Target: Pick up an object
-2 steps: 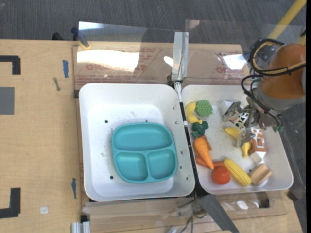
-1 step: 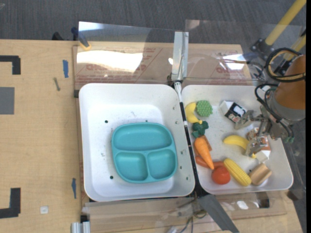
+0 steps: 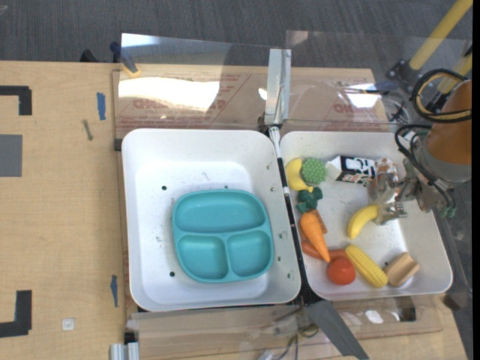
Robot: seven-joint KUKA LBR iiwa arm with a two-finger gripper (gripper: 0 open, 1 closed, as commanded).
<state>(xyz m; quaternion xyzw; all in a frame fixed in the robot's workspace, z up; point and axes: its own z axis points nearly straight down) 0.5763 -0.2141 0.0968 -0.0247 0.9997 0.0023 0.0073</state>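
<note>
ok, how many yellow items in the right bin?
3. A lemon at the bin's top-left beside the broccoli, a banana mid-bin by the gripper, a corn cob near the front. Others may be hidden under the arm.

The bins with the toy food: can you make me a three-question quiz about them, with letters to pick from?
1. Where is the teal plate?
A. left bin
B. right bin
C. on the bench

2. How many bananas are there?
A. none
B. one
C. three

3. How does the carrot lie?
A. standing on its tip
B. flat on the bin floor
C. on top of the plate

Answers: 1 A, the plate sits in the left bin. 2 B, a single banana lies in the right bin, near the gripper. 3 B, the carrot lies flat beside the tomato.
</note>
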